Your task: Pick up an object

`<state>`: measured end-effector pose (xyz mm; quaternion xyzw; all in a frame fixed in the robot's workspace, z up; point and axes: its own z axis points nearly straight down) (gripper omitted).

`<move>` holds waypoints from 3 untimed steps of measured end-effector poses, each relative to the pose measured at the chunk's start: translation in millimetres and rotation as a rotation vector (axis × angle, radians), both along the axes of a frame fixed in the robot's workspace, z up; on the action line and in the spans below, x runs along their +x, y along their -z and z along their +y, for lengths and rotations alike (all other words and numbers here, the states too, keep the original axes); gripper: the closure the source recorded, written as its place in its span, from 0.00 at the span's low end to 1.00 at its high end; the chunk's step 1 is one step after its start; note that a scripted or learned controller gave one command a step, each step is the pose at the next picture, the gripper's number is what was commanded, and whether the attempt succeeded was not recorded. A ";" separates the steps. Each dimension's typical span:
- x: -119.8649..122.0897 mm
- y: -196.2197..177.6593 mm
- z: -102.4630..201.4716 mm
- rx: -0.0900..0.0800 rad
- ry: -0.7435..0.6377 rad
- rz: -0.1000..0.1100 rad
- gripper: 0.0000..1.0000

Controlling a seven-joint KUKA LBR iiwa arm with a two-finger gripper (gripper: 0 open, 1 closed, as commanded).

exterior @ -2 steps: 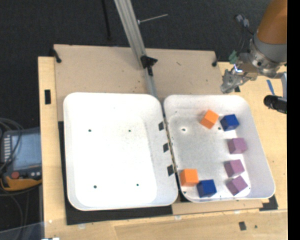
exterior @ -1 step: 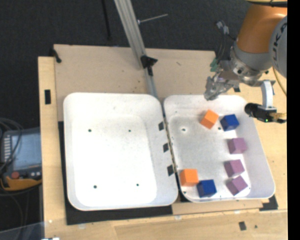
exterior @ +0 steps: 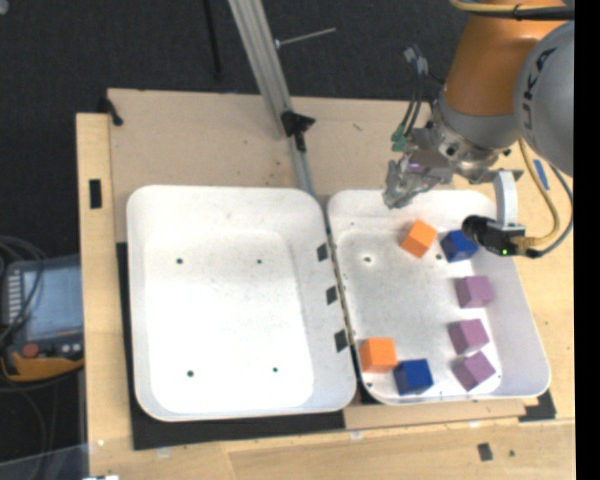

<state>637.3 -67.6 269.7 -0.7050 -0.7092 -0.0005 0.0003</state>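
Pincer [exterior: 408, 180], grip state unclear, hangs above right bin [exterior: 380, 213] near orange cube [exterior: 417, 238] and blue cube [exterior: 457, 245].

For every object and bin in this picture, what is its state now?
gripper: above right bin's far edge, nothing seen held
orange cube: lying in bin, tilted
blue cube: lying in bin, partly hidden by arm's cable part
three purple cubes: lying along right side
orange cube near front: lying beside blue cube
right bin: holds seven cubes
left bin: white, speckled
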 end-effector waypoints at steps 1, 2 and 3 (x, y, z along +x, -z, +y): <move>-20.0 3.8 53.7 0.000 -0.001 0.001 1.00; -28.9 11.7 94.0 -0.001 0.000 0.000 1.00; -37.2 10.9 154.3 0.001 -0.002 0.001 1.00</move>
